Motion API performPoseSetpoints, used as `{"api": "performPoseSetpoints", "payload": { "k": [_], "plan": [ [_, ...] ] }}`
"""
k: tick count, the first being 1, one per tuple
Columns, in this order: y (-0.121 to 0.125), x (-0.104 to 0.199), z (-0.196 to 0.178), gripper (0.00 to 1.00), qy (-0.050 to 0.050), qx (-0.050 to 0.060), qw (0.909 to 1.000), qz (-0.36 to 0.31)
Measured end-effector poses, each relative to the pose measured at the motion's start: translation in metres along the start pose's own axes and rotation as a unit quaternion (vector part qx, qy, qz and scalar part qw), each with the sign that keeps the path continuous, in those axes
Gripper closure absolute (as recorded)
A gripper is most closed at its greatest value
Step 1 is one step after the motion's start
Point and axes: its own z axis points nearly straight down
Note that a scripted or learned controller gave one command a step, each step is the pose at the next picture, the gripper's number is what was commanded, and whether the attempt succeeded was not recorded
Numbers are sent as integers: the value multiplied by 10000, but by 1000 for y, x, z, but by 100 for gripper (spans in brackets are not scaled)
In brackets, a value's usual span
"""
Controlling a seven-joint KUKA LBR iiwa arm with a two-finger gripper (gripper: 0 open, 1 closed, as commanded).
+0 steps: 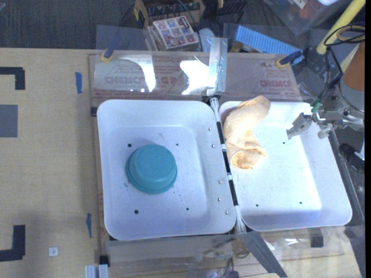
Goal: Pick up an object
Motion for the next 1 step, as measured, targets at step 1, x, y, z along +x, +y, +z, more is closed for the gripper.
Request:
{"api": "performPoseSetpoints", "payload": {
  "k": [1],
  "plan": [
    [57,26,72,0,-9,-12,10000,-63]
  ]
}}
